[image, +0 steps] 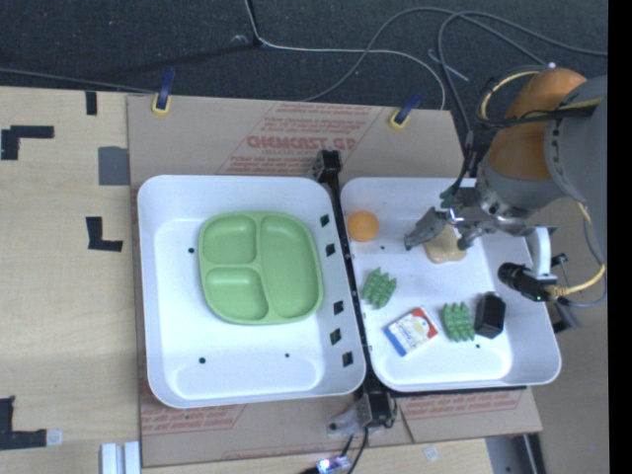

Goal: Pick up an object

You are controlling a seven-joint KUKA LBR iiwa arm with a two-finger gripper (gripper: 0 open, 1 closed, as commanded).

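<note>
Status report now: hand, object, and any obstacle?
Hand over right bin, at tan object. Grasp unconfirmed. Orange ball stands apart.

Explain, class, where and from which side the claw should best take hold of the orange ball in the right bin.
Grip the orange ball across its middle, coming straight down from above. It is round, so any opposite pair of sides would probably serve. It sits close to the right bin's left wall, so closing parallel to that wall likely leaves the fingers more room. The green spiky piece lies apart from it.
</note>
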